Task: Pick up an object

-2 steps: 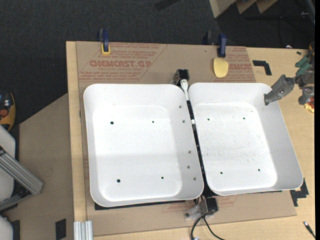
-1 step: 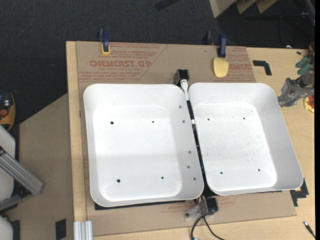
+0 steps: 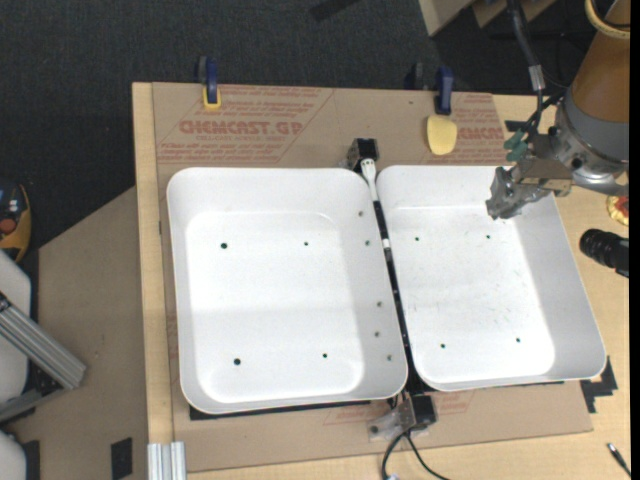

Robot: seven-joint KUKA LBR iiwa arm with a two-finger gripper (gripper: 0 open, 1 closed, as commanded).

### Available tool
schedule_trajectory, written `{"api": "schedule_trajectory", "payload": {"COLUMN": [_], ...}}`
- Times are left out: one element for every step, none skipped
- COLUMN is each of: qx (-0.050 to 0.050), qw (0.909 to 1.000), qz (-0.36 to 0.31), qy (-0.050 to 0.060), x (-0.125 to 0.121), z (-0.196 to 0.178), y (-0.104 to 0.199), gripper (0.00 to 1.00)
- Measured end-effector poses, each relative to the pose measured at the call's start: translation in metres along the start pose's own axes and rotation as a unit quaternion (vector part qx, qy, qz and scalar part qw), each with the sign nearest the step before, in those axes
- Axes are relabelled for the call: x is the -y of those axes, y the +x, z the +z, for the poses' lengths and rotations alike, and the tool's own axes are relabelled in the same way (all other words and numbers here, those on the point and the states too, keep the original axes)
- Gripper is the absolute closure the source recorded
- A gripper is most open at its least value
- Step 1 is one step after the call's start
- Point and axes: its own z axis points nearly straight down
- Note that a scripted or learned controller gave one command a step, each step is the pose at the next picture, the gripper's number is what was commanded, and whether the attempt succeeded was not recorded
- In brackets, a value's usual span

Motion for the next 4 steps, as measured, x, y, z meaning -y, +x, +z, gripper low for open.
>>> {"api": "schedule_trajectory", "payload": {"qx": [-0.001, 0.0, 0.001, 0.001], "qw": [1.0, 0.9999, 1.0, 1.0], "qz": [-0.003, 0.0, 0.0, 0.001], "qy": [0.0, -0.013, -0.002, 0.0], "x": [-0.011, -0.011, -0.04, -0.09], "z": [0.071, -0.06, -0.005, 0.075], "y": [0.091, 0.112, 0.136, 0.167], "gripper": [1.0, 1.0, 1.0, 1.0]}}
